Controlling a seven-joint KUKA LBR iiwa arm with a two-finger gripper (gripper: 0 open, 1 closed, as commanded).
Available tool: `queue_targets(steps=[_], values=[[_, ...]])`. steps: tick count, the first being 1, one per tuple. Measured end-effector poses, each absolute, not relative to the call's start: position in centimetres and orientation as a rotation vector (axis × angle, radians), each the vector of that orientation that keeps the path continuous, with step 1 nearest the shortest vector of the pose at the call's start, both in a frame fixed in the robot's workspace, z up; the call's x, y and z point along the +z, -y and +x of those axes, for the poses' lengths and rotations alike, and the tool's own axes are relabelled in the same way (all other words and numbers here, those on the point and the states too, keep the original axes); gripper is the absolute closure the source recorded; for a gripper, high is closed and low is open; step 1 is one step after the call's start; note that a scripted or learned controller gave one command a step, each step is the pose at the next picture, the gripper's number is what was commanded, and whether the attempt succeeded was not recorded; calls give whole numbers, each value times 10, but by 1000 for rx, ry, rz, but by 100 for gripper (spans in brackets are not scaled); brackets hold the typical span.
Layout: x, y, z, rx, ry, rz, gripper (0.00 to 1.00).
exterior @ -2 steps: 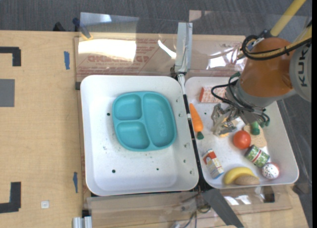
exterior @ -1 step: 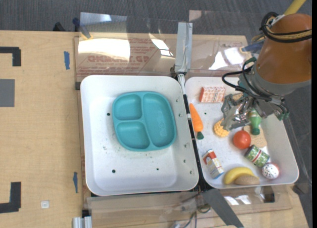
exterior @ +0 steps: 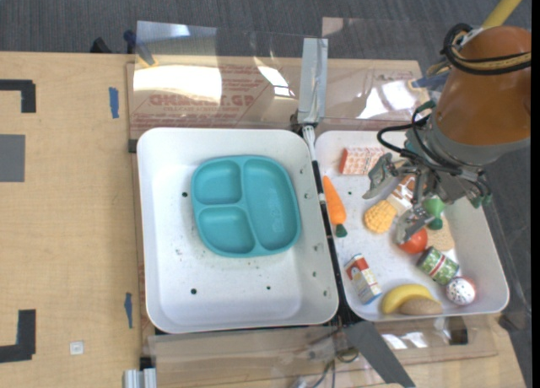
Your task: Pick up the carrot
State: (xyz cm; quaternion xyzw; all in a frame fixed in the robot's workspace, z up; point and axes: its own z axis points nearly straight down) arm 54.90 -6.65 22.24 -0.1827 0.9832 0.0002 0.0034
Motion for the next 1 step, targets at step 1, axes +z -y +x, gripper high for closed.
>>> queue_targets(steps=[1], values=[[184, 38, 539, 5, -3075, -631, 0]])
